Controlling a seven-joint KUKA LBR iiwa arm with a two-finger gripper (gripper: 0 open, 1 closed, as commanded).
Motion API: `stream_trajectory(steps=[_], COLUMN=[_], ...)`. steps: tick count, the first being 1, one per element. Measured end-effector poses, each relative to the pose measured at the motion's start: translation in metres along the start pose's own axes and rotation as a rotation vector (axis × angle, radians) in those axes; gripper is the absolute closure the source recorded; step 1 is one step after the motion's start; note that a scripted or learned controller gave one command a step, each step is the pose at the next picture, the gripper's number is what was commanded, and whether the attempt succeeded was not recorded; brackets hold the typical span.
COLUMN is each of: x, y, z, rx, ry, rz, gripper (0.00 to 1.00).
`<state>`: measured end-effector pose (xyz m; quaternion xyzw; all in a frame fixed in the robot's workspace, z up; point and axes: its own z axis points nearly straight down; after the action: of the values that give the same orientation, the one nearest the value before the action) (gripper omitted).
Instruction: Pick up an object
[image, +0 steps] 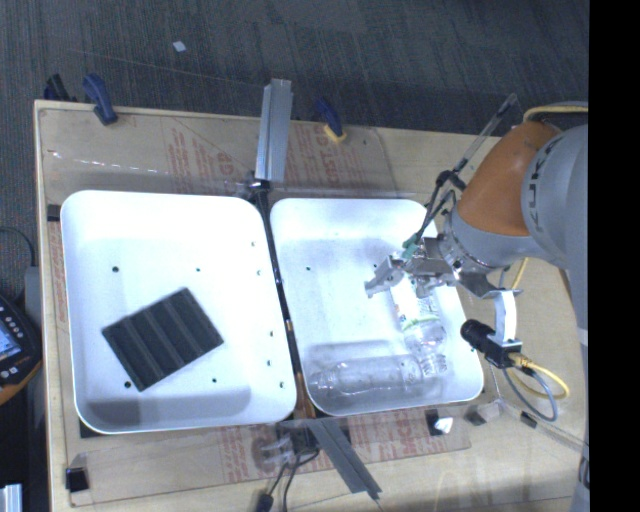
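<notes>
2 blue clamps (100, 100) grip the bench's (150, 140) far edge.

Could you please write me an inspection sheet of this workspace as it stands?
Surface: wooden bench bearing two shallow white bins side by side.
Job's things: black ribbed slab lying flat in the left bin; two clear plastic bottles in the right bin, a large one along the near wall and a small one by the right wall.
Clutter: nothing seen.
Grippers: gripper low over the right bin, above the small bottle; nothing seen held.
Cables: yellow cable looping off the bench's right edge.
Surroundings: blue clamps on the far edge; dark carpet beyond.
</notes>
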<state>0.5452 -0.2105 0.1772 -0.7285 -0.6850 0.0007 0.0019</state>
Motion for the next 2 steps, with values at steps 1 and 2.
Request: stream_trajectory(steps=[1, 2], x=[0.0, 0.0], y=[0.0, 0.0], z=[0.0, 0.0], rx=[0.0, 0.0], ry=[0.0, 0.0], rz=[0.0, 0.0], gripper=[0.0, 0.0])
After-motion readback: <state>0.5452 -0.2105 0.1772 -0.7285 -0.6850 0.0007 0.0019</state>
